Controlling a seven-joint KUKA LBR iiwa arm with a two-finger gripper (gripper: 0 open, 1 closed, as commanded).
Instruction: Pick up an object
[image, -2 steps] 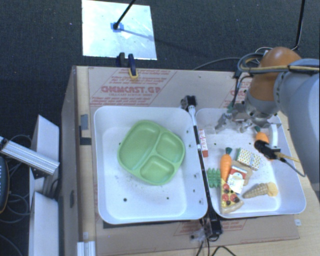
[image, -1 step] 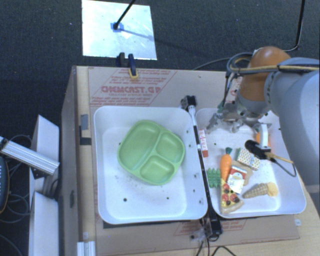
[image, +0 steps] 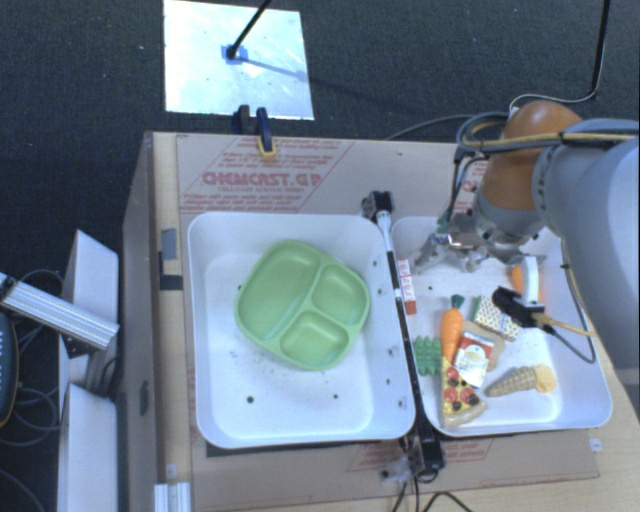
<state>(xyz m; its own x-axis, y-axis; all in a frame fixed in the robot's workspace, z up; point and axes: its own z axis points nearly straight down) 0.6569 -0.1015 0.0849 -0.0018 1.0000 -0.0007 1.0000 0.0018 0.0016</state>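
My gripper (image: 450, 258) hangs low over the back left part of the right bin (image: 590, 395); its fingers stand spread with nothing between them. In front of it lie a toy carrot (image: 451, 335), a green leafy piece (image: 428, 355), a red and white packet (image: 476, 358), a pizza slice (image: 460, 396), an ice cream cone (image: 522, 380) and a checkered cracker (image: 489, 314). None of these touches the gripper. The left bin (image: 230, 400) holds a green divided plate (image: 305, 304).
A narrow rail (image: 400, 310) with a red and white label runs between the two bins. The grey arm (image: 590, 190) covers the back right corner of the right bin. A blue clamp (image: 262, 130) sits at the bench's far edge.
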